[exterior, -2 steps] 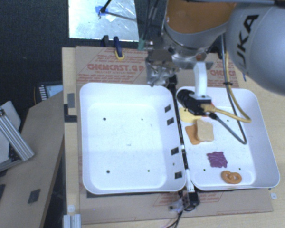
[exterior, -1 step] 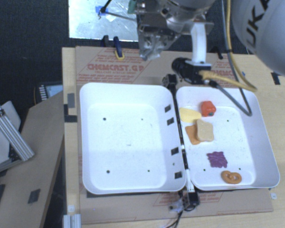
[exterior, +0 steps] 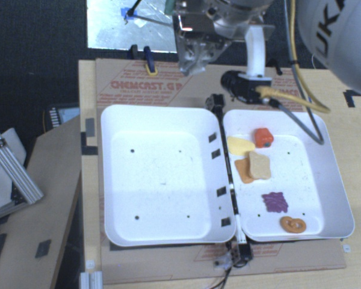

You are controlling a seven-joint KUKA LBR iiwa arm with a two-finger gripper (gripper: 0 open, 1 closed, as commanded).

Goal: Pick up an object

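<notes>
My gripper [exterior: 195,58] hangs high above the bench's far edge, behind the left bin [exterior: 117,131], with nothing visible between its fingers. The right bin [exterior: 331,179] holds an orange-red block [exterior: 263,137], a yellow piece [exterior: 240,144], a tan bread-shaped slice [exterior: 260,165] lying on an orange piece [exterior: 243,171], a purple cluster [exterior: 275,202] and a brown pretzel shape [exterior: 293,224]. All of them lie well in front of and to the right of the gripper.
A black hinge strip [exterior: 225,167] runs between the two bins. A shiny metal sheet [exterior: 129,14] lies behind the bench. A cardboard sheet [exterior: 141,83] shows under the bins. An aluminium rail [exterior: 12,161] stands at the left.
</notes>
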